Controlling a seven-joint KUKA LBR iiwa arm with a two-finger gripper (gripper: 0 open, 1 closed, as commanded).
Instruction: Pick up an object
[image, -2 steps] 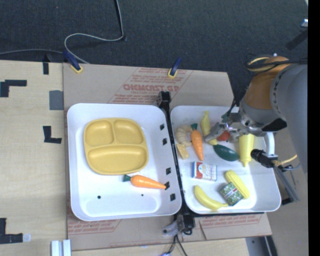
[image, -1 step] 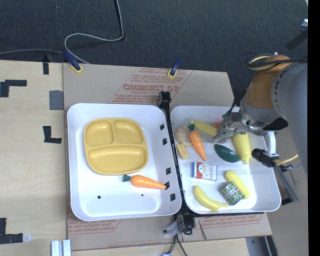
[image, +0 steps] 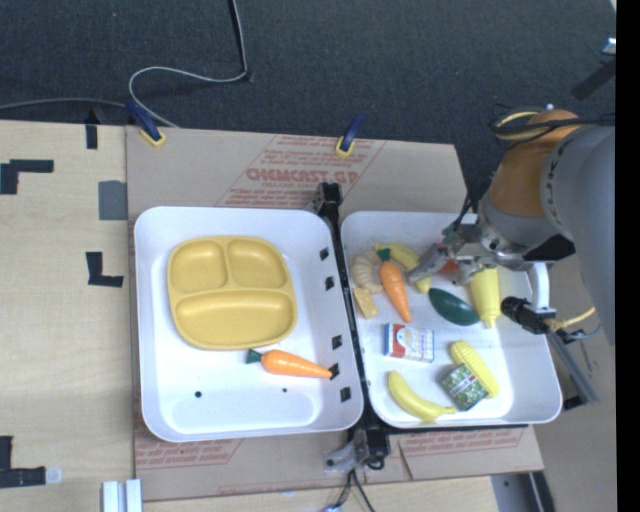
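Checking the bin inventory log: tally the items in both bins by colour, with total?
Yellow: 6 (plate, banana, two corn cobs, small piece, pale piece)
Orange: 2 (carrot in left bin, carrot in right bin)
Green: 2 (dark oval, packet)
White: 1 (carton)
Total: 11

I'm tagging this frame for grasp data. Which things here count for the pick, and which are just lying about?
For the pick:
hand, low in the right bin
carrot, dark green vegetable, corn cob, banana, small carton

Just lying about:
left bin
yellow divided plate
blue clamps
cable
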